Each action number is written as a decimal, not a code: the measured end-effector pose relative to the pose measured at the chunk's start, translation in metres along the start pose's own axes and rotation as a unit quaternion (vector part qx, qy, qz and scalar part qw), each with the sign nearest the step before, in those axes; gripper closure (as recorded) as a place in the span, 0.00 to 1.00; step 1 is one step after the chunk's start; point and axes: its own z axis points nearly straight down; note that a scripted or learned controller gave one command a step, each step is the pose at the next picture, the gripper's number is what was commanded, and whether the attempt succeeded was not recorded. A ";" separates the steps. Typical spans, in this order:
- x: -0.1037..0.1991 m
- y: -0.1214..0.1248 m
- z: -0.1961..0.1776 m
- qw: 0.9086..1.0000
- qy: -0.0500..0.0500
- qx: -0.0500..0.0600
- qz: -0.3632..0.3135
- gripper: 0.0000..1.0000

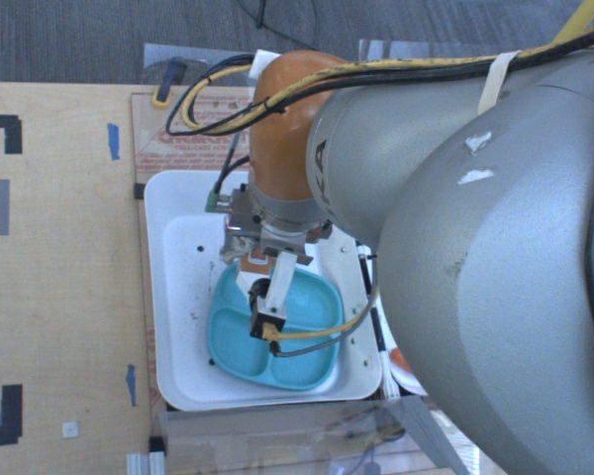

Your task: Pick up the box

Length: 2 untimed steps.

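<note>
My gripper [244, 255] hangs low over the left white bin [170, 295], at the upper left rim of a light blue divided plate [315, 315] that lies in the bin's near half. The orange band and the thick grey arm cover the bin's far right part and whatever lies under them. A small brownish patch shows right at the gripper's tip, too small to name.
A wooden bench top [59, 265] stretches to the left of the bin. A printed cardboard sheet [193, 137] lies just beyond the bin's far edge. A bit of something orange-red [400, 362] peeks out under the arm at the bin's right.
</note>
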 end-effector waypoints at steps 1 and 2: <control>-0.094 -0.033 0.052 1.000 0.000 0.001 -0.027 1.00; -0.150 0.012 -0.005 0.992 0.000 0.000 0.125 1.00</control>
